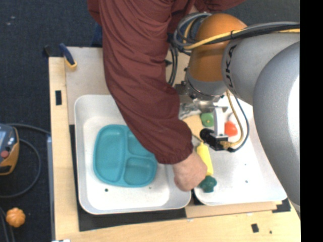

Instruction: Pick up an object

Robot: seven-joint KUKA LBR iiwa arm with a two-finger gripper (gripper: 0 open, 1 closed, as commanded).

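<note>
I'm hanging over the right bin (252, 185), and whether my fingers (203, 112) are spread or pressed together I cannot tell, since my own wrist is covering them. A person's hand (190, 175) is reaching in across the seam between the bins, touching the yellow piece (205, 158). That's what I'm judging as the big risk: if I'm coming down now, I'm striking that hand or the red sleeve (141, 69). The pieces are also sitting close together, so I'm likely nudging one while going for another.

Counting now:
- two bins, with the left bin (86, 135) carrying one teal divided tray (123, 158)
- one yellow piece
- two green pieces: a light one (207, 119) just under me and a dark one (208, 184) near the hand
- one orange-red piece (230, 129) to the right
- one small orange ball (15, 217) lying off the counter (60, 185)
</note>
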